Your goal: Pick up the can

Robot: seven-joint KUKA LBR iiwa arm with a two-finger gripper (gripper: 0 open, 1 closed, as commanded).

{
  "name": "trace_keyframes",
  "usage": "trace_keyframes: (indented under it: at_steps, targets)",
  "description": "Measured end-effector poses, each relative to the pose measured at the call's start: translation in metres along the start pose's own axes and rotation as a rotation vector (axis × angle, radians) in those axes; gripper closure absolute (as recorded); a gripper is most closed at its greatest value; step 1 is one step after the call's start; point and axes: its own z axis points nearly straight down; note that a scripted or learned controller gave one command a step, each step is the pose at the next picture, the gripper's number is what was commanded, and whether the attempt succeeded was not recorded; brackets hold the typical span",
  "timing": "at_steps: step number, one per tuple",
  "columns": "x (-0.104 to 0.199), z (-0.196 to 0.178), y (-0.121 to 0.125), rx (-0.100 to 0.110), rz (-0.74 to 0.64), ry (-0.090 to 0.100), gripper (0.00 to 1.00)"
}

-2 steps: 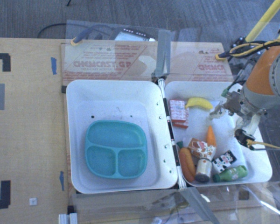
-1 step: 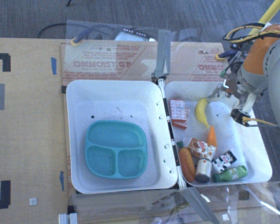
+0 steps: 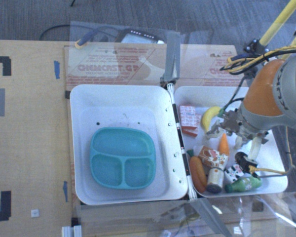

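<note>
One can (image 3: 214,168) lying lengthwise, near-vertical

Even, bright overhead light, soft shadows inside the white bins (image 3: 84,97) (slight glare), mild overall softness

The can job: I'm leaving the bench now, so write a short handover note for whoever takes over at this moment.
Gripper: low over the right bin, above the pile of items; nothing shows between its fingers.
The can lies on its side near the right bin's front wall, beside the carrot, apart from the gripper.
Nearby: banana, red and white box, green bottle.
Left bin holds the teal divided plate.
Done: the arm is over the right bin.
Left: get onto the can, grasp it and lift it.
</note>
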Motion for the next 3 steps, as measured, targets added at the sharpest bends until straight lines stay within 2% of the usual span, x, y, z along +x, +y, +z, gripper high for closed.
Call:
trace_keyframes:
  at_steps: [1, 2, 3]
  targets:
    - [-0.03, 0.0, 0.091, 0.0, -0.001, 0.003, 0.0]
    - [-0.021, 0.0, 0.13, 0.027, 0.166, 0.007, 0.0]
    - [-0.015, 0.0, 0.123, 0.025, 0.541, -0.008, 0.0]
